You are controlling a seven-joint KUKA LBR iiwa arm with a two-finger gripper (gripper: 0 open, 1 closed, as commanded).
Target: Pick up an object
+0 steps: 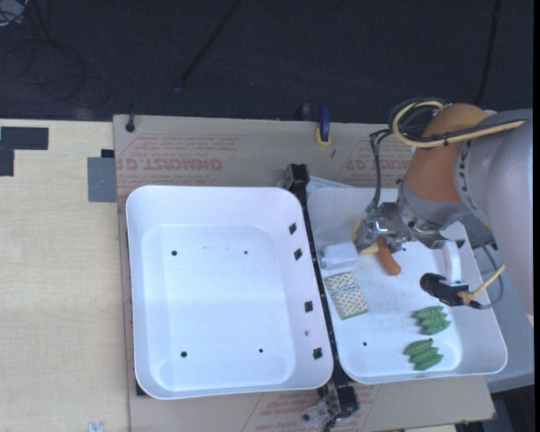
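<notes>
1. Gripper (375,232) low over the right bin (382,354), toward the far edge, roughly midway across.
2. How far open: impossible to tell from this angle, and likewise whether anything is gripped.
3. Orange stick-shaped piece (389,261) on the bin floor just beside the gripper on its near side, lying at a slant; touching the tool or not, unclear.
4. Pale block (337,255) close to the edge shared with the left bin (216,304).
5. Patterned square pad (346,295) just nearer than that block, along the same edge.
6. Two green bundles (430,319) (423,354) toward the near corner on the arm's side, one behind the other, well apart from the gripper.
</notes>
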